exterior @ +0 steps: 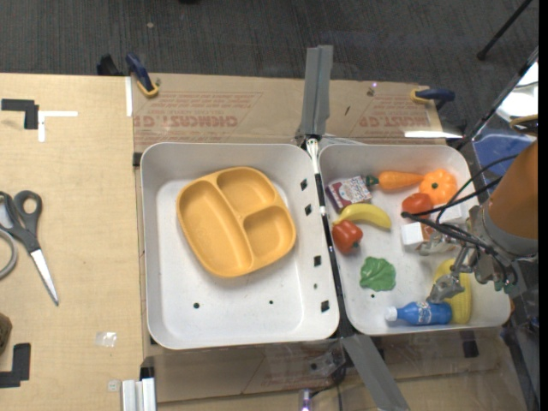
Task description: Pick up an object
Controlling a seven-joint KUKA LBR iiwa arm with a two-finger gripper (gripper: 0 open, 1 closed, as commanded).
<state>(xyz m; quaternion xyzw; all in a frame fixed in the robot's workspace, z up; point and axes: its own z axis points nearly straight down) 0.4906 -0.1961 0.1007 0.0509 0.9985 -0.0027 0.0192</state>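
The right bin [360,319] holds several toys: a carrot [399,180], an orange pumpkin [439,185], a red tomato [416,202], a red packet [346,192], a banana [365,215], a red pepper [347,237], a green leaf [377,274], a white block [412,234], a blue bottle [421,314] and a yellow corn cob [461,300]. My gripper [442,266] hangs low at the bin's right side, open. One finger is beside the white block, the other just above the blue bottle and the corn. Nothing is gripped.
The left bin [163,315] holds a yellow divided plate [235,221]. Scissors [31,240] lie on the wooden bench at far left. Blue clamps [142,76] pin cardboard behind the bins. Cables run from the arm [518,212] across the right bin's edge.
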